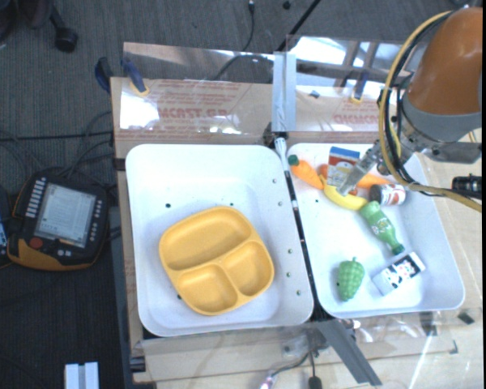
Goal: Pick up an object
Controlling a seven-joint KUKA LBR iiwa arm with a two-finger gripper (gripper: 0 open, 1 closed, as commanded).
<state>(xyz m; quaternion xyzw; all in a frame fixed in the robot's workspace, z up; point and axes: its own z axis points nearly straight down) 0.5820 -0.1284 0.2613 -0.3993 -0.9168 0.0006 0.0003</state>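
Note:
My gripper [351, 181] hangs low over the far part of the right bin [437, 241], right above a yellow banana [345, 198]. An orange carrot [308, 173] lies just left of it and a small red, white and blue box [341, 159] sits behind it. A red and white can [391, 194] lies to the gripper's right. Nearer the front are a green bottle [381, 225], a green knobbly fruit [350, 278] and a small white and black carton [398, 272]. The arm [441, 71] covers the bin's far right corner.
The left bin [158, 177] holds a yellow divided plate [216, 259]. A raised divider [296, 217] separates the two bins. A clear panel [202, 104] stands behind them. A teach pendant [61, 221] and cables lie on the floor at the left.

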